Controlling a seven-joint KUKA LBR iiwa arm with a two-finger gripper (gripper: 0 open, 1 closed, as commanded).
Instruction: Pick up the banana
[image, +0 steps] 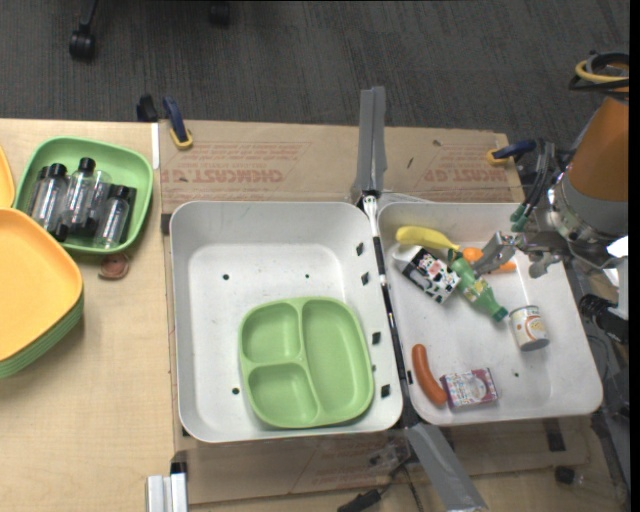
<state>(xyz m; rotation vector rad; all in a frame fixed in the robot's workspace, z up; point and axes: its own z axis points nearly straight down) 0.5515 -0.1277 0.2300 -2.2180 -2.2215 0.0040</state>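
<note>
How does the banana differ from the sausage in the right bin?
The banana is yellow; the sausage is orange-red. The banana lies near the far edge of the right bin, the sausage near its front edge. The banana runs roughly sideways, the sausage roughly front to back. Both are long, slightly curved and lie flat.

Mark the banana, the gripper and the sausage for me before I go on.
banana (427, 238): camera view, middle of the yellow fruit.
gripper (493, 252): camera view, between the fingertips, over the right bin.
sausage (429, 375): camera view, middle of the red-orange link.
</note>
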